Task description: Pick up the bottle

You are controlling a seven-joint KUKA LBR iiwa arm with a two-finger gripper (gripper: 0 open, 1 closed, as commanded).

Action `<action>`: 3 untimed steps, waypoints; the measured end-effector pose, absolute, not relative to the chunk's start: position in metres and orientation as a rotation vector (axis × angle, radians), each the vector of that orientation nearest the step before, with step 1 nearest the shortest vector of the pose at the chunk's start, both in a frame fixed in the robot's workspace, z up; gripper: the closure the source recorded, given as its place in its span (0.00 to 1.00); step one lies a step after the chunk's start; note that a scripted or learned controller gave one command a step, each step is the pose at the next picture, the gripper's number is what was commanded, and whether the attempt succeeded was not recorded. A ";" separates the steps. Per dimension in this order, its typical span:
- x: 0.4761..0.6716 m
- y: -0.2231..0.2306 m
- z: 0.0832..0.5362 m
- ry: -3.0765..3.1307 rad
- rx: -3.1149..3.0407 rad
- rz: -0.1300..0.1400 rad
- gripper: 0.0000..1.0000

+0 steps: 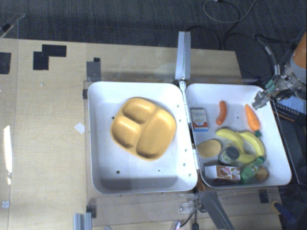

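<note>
Pincer (260, 101), grip unclear, is hovering at two o'clock; bottle (251, 168) is lying wedged under bananas (242, 142), risking a miss.

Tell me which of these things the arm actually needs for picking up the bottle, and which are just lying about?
Belongs to the job:
green bottle, in the right bin
gripper, at that bin's far right corner

Just lying about:
yellow divided tray, left bin
bananas
carrot
sausage
small carton
round tin
</note>
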State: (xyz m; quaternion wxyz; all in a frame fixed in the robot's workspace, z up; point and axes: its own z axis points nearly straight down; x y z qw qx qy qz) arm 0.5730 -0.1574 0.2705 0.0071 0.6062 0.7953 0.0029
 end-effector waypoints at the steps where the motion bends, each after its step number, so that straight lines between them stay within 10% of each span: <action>1: 0.573 -0.157 0.270 2.487 1.896 0.009 0.00; 2: 0.606 -0.044 0.185 2.354 2.078 0.004 0.00; 3: 0.606 -0.044 0.185 2.353 2.078 0.004 0.00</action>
